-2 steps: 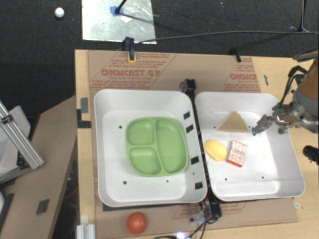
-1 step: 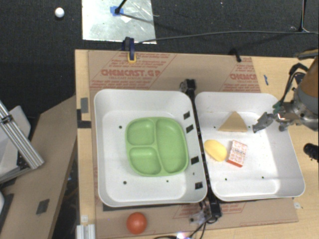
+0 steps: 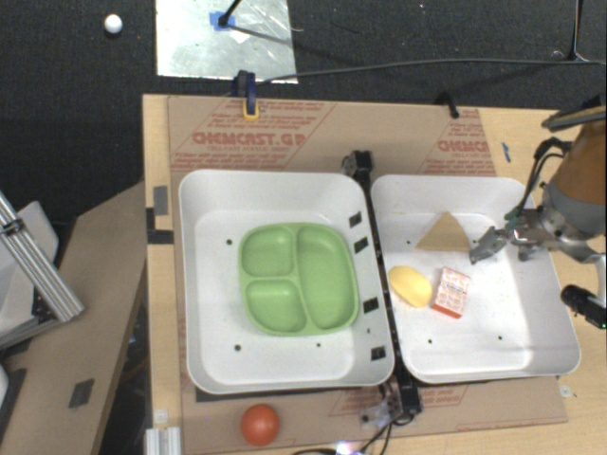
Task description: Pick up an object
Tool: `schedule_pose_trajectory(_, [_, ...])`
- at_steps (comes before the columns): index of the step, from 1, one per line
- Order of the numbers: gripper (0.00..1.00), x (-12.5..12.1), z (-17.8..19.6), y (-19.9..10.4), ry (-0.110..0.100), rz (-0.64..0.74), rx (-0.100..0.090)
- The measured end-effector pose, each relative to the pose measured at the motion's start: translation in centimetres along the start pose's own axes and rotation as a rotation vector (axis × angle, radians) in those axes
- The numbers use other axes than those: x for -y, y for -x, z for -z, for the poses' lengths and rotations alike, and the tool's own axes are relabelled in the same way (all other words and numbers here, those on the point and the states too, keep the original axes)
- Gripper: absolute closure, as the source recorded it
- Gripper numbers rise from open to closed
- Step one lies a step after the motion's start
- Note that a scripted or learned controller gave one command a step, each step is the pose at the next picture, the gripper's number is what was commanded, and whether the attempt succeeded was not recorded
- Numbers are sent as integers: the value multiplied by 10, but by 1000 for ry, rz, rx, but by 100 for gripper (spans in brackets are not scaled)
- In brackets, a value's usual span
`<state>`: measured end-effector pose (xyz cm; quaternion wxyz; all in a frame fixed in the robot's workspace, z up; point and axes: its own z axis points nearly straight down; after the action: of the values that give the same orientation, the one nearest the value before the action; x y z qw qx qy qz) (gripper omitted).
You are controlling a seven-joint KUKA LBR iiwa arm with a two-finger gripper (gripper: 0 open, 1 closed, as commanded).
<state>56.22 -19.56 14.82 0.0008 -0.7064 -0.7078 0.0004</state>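
In the right bin (image 3: 531,349) lie a yellow lemon-shaped object (image 3: 411,285), a small red and white packet (image 3: 451,292) just right of it, and a tan triangular wedge (image 3: 446,234) further back. My gripper (image 3: 495,243) hangs over the right bin's back right part, just right of the wedge, at the end of the grey arm with its orange band. Nothing shows between its fingers.
The left bin (image 3: 204,282) holds a green divided plate (image 3: 297,278). A red ball (image 3: 260,424) sits on the cardboard in front of the left bin. A blue and yellow clamp (image 3: 248,95) grips the board's far edge. Black clips line the seam between the bins.
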Motion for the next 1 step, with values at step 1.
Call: schedule_pose_trajectory(1, [0,-8,-51,-8,2,2,0])
